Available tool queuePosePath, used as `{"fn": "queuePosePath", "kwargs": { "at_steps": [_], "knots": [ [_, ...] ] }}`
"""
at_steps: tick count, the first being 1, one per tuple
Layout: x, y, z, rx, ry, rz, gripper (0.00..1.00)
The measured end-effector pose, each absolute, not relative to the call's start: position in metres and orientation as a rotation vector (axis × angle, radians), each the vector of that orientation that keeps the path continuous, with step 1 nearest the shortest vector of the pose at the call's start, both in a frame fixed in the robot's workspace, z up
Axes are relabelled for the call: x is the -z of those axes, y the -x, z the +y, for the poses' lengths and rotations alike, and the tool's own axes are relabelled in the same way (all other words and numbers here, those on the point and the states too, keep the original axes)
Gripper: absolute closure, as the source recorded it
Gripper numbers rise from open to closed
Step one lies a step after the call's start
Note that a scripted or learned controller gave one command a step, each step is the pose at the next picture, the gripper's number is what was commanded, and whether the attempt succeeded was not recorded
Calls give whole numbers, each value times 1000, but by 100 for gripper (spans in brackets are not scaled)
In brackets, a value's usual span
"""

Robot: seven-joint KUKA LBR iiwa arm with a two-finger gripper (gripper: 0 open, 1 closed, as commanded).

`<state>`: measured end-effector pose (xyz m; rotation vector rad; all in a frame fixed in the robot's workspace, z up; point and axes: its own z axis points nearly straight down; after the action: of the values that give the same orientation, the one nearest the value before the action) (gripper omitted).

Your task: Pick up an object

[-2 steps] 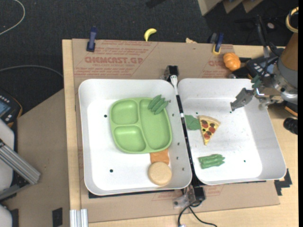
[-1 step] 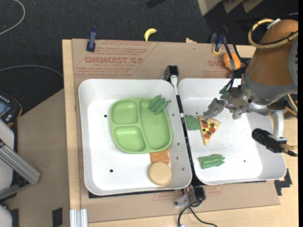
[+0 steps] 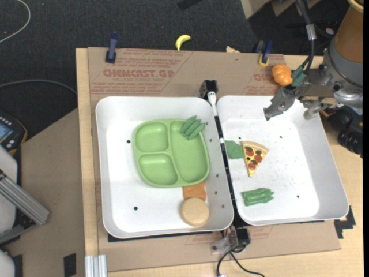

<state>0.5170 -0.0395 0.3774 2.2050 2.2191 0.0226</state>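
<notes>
Your gripper (image 3: 291,101) is hovering over the right bin (image 3: 323,166), jaws apart, well above the pizza slice (image 3: 253,156).

Two white bins (image 3: 115,154) sat on a brown board (image 3: 155,68) printed with red lettering; the left one held a light green tray (image 3: 167,154), a darker green piece (image 3: 192,127) and a tan cookie (image 3: 195,212). The pizza slice (image 3: 252,157) was yellow with red spots. An orange ball (image 3: 281,74) and a yellow banana (image 3: 182,40) lay outside.
</notes>
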Motion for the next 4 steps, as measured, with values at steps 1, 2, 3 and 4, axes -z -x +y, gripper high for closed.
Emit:
{"fn": "queuePosePath", "kwargs": {
  "at_steps": [1, 2, 3, 4],
  "knots": [
    [-479, -508, -107, -12, -2218, 2203, 0],
    [-540, -477, -203, -3, -2224, 2200, 0],
    [-547, -480, -197, -3, -2214, 2215, 100],
    [-477, -479, -225, 6, -2229, 2221, 100]
  ]
}}
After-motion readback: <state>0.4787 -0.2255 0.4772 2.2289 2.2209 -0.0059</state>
